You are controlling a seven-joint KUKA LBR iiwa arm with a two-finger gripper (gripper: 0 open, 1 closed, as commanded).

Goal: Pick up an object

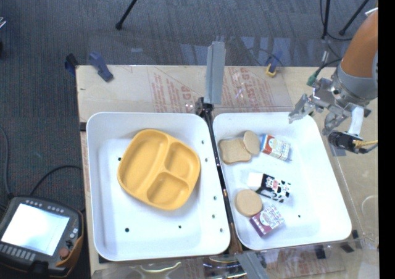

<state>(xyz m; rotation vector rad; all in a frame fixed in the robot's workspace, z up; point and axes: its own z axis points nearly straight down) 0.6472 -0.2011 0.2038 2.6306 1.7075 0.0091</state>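
right bin (333,207) | milk carton (276,147) lies left-below pincer (316,115), apart

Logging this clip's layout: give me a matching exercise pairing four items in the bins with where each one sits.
Things:
1. yellow plate
2. slice of bread
3. black-and-white carton
4. tool

Places:
A. middle of the right bin
B. above the right bin's far right corner
C. left bin
D. far left part of the right bin, beside a round biscuit

Pairs: 1-C, 2-D, 3-A, 4-B
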